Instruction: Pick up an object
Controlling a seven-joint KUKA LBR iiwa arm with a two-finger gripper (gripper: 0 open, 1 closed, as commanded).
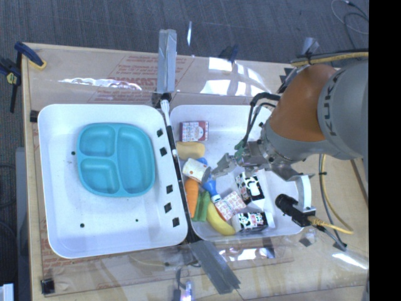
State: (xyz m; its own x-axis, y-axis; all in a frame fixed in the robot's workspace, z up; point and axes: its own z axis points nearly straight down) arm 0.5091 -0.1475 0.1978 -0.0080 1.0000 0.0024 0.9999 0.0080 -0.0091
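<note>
Hand hovers low over the right bin clutter; its grip state cannot be told.

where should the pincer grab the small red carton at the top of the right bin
Take the red carton across its two short sides, coming straight down from above. It lies flat and apart from the clutter, with bare bin floor on its sides, so there is likely room for the fingers to close.
</note>
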